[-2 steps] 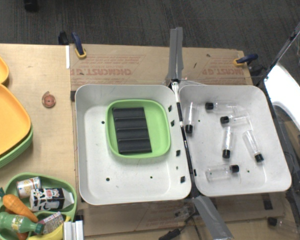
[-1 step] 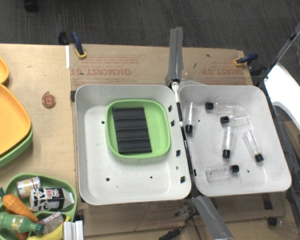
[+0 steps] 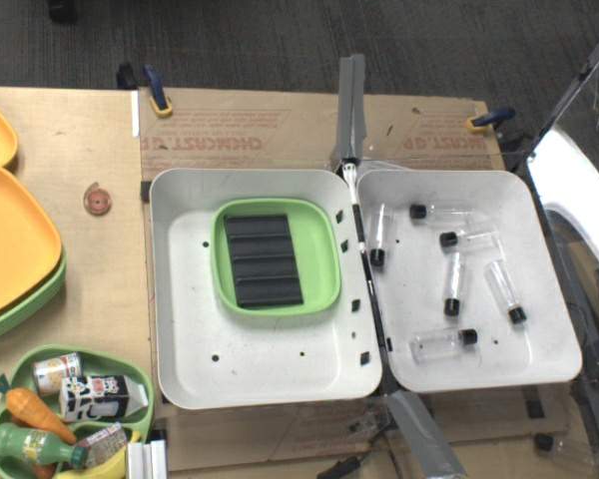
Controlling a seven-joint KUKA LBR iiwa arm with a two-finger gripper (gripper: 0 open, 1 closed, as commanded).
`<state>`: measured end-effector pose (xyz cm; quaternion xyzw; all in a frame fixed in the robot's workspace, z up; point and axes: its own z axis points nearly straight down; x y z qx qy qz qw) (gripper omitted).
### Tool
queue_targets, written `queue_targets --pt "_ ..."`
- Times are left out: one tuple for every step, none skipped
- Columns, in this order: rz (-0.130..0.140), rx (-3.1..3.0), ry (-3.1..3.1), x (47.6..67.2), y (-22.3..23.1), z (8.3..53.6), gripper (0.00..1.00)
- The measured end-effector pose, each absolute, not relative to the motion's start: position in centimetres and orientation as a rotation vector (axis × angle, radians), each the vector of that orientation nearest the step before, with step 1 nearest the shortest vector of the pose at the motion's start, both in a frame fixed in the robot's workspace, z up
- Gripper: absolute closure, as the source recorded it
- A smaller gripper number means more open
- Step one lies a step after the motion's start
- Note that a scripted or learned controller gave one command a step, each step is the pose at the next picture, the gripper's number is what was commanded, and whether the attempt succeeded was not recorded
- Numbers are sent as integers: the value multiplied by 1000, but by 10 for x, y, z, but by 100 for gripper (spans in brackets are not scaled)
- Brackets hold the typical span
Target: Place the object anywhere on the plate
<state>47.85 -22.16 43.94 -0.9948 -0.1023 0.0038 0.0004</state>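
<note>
6 capped vials (image 3: 453, 287) in the right bin (image 3: 539, 352), green plate (image 3: 323, 257) in the left bin (image 3: 270, 362).
Nearest, 1 vial lies by the right bin's front edge; the other 5 scatter behind it, all well apart from the plate, which bears a black ribbed insert (image 3: 265, 260). I cannot tell how far the gripper is open or what it holds.
</note>
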Motion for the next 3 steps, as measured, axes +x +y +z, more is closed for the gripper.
queue_targets --pt "12 -3124 -321 479 -222 439 0" --pt "13 -3124 -321 479 -222 439 0" --pt "13 -3124 -321 479 -222 439 0"
